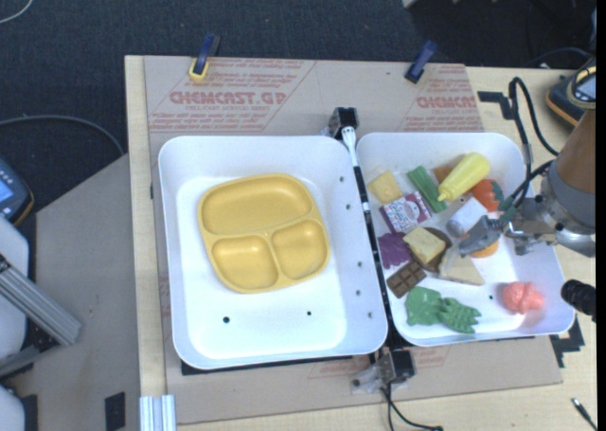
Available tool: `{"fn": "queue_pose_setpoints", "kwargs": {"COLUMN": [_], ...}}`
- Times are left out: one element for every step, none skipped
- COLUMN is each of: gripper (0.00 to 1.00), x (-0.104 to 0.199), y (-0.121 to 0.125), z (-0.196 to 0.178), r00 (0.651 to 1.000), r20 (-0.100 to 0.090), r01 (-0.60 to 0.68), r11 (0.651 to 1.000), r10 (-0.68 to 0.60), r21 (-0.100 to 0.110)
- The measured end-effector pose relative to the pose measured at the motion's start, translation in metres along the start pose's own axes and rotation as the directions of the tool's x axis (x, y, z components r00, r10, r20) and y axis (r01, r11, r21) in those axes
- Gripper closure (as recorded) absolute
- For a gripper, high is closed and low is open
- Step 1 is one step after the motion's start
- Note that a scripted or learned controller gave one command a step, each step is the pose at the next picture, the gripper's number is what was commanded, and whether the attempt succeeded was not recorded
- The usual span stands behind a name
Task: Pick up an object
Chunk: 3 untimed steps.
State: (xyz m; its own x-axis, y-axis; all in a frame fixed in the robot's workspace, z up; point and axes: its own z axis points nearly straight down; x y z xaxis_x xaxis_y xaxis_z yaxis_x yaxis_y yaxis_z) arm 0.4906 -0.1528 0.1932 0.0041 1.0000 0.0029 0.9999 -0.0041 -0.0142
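One arm is all you have here, and its gripper (483, 233) sits low in the right bin (398, 147), reaching in from the right edge. Its tip lies over the middle of the clutter, right at an orange piece (485, 247) and just right of a tan wedge-like block (426, 245). You cannot tell from this slant whether the fingers are spread or pressed together, nor whether anything sits between them.

The nearest candidates lie to the gripper's left and just below it: the tan block, a pale wedge (462, 272) and a brown chocolate-like bar (406, 278). The yellow bottle (463, 176) lies up and slightly left, its long axis running diagonally. The pink piece (521, 297) rests apart, toward the bin's lower right corner. The left bin (180, 259) bears a yellow divided tray (263, 231), well away from the tool.
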Motion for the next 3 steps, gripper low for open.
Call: {"fn": "queue_pose_setpoints", "kwargs": {"gripper": [0.0, 0.0, 0.0], "x": [0.0, 0.004, 0.004], "y": [0.003, -0.002, -0.002], "z": [-0.007, 0.055, 0.108], "r00": [1.0, 1.0, 1.0], "r20": [0.003, 0.0, 0.0], "r01": [0.004, 0.004, 0.004], "r11": [1.0, 1.0, 1.0], "r10": [-0.004, -0.004, -0.004], "r21": [-0.014, -0.008, -0.008]}}
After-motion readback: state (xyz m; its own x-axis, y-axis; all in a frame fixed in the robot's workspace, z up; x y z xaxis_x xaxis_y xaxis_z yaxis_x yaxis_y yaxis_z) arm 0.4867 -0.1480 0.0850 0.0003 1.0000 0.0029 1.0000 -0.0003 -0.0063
